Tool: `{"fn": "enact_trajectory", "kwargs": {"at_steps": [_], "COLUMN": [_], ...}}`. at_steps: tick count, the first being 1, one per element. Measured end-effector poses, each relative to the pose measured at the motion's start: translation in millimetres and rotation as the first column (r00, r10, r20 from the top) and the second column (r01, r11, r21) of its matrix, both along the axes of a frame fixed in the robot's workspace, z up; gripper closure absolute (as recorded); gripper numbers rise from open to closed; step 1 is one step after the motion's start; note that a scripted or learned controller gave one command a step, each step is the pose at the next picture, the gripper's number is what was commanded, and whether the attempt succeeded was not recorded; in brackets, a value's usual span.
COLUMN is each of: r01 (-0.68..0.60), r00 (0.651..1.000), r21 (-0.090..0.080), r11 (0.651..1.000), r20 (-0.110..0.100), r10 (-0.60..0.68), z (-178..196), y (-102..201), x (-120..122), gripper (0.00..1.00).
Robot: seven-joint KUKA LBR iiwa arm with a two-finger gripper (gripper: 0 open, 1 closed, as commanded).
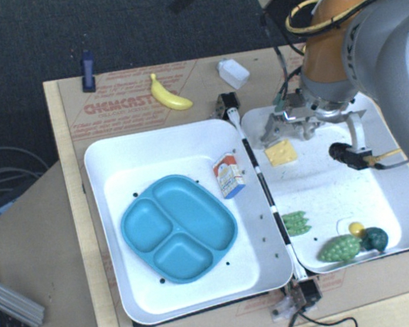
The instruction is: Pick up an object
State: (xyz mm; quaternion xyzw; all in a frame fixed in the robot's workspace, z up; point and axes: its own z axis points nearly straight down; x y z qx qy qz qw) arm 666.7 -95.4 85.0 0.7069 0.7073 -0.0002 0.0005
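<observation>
Hand (286,130) low in right bin's (398,195) far left corner, just above yellow wedge (281,153); grip state unreadable. Wedge flat on bin floor, long axis roughly left-right, no clear pointing end.

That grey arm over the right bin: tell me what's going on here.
The grey KUKA arm reaches into the right white bin, its gripper poised just above a yellow cheese-like wedge. Nothing is visibly held. A blue three-compartment plate and small milk carton lie in the left white bin.
</observation>
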Motion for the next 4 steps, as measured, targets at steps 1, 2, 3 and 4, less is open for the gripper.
{"fn": "enact_trajectory", "kwargs": {"at_steps": [1,2,3,4], "r01": [0.000,0.000,0.000,0.000], "r00": [1.000,1.000,1.000,1.000], "r21": [0.000,0.000,0.000,0.000], "r11": [1.000,1.000,1.000,1.000], "r20": [0.000,0.000,0.000,0.000], "r10": [0.000,0.000,0.000,0.000], "z": [0.0,0.0,-0.1,0.0], "y": [-1.6,2.7,0.8,1.3], "x": [0.0,0.0,-0.1,-0.1], "gripper": [0.00,0.00,0.00,0.00]}}
